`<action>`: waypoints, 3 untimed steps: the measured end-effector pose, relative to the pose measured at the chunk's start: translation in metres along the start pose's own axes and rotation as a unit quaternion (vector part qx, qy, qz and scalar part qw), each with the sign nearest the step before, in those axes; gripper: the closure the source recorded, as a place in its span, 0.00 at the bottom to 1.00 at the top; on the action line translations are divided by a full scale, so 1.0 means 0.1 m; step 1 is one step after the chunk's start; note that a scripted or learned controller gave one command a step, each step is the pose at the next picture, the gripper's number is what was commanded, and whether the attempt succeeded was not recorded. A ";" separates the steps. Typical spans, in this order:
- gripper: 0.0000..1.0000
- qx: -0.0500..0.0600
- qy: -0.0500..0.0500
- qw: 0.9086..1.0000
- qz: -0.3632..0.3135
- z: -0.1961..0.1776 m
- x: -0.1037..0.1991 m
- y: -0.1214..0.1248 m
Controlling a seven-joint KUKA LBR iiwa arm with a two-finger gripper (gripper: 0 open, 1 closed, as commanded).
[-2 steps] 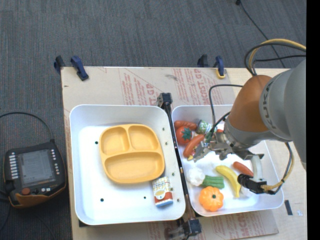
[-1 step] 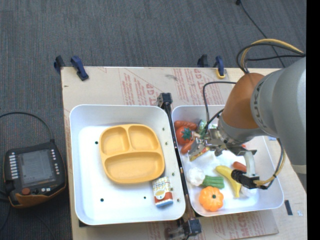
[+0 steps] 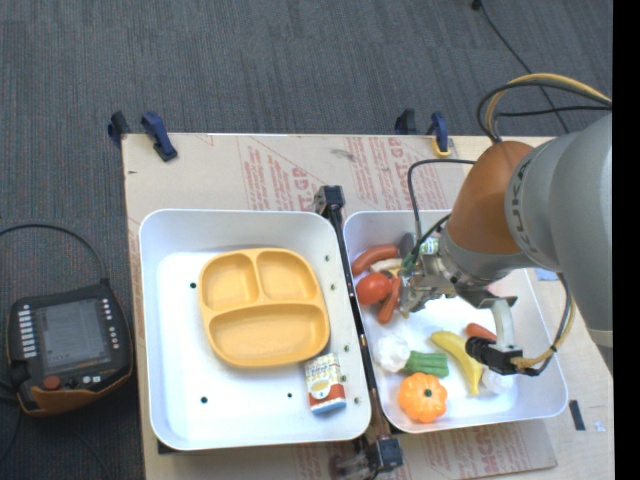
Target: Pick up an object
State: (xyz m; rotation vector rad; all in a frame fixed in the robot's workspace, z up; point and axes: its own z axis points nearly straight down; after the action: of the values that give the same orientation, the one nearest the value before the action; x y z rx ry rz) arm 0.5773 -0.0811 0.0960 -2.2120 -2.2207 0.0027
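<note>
The arm comes in from the right and its end effector (image 3: 410,293) hangs low in the right bin (image 3: 545,393), close to that bin's left wall. Whether it is released or clenched, I cannot tell from here. It sits right against a cluster of red toy food: a tomato (image 3: 372,288) and a sausage (image 3: 375,258), tight along the wall. Nearer the front edge lie a banana (image 3: 460,358), a small pumpkin (image 3: 422,396) and a white lump (image 3: 392,351), crowding the floor. The left bin (image 3: 165,398) has more open room: a yellow divided plate (image 3: 264,306) mid-floor and a little carton (image 3: 324,383) by its front right corner.
</note>
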 end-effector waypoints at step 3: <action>0.00 -0.001 -0.002 1.000 0.001 0.05 -0.11 0.67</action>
State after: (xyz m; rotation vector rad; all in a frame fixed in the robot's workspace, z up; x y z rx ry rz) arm 0.6447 -0.0923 0.0909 -2.2172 -2.2220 0.0033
